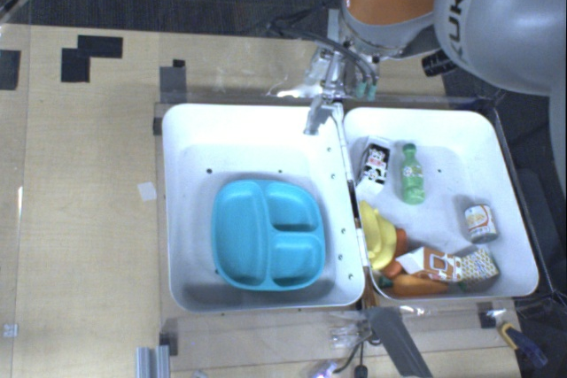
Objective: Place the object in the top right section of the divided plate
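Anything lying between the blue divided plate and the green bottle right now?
In the camera view, the raised rims where the two bins meet run between the blue divided plate and the green bottle, with a small black-and-white carton just left of the bottle.

The grey arm [509, 9] bears the letters "UKA".

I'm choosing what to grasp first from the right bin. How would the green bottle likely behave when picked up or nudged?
The green bottle lies on its side on the bin floor, so a nudge across its rounded body would probably make it roll. It looks like small smooth plastic: likely light and a bit slippery. It lies apart from the carton beside it, leaving room.
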{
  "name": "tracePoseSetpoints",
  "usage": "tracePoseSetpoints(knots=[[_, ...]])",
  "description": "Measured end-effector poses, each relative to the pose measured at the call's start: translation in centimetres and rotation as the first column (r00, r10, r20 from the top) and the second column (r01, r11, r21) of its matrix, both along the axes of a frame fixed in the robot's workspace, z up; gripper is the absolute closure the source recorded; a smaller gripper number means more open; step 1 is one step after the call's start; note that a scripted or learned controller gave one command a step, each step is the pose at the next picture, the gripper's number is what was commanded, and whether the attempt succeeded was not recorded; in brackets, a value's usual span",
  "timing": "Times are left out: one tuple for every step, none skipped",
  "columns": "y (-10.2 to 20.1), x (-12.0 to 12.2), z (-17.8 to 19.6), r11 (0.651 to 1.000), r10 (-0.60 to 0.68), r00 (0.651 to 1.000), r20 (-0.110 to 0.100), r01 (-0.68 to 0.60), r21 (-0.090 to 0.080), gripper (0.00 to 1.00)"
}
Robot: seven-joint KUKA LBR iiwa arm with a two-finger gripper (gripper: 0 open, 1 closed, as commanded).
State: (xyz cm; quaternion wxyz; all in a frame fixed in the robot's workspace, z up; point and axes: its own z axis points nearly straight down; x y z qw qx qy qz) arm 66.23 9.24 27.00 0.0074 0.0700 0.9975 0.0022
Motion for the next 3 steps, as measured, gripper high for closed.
tracePoseSetpoints(knots=[[0.0,-0.01,-0.02,1.0,-0.001,1.0,-0.001,0.001,0.0,0.0],[0.0,-0.01,-0.03,1.0,-0.001,1.0,-0.001,0.001,0.0,0.0],[0.0,-0.01,-0.04,1.0,-0.001,1.0,-0.001,0.001,0.0,0.0]])
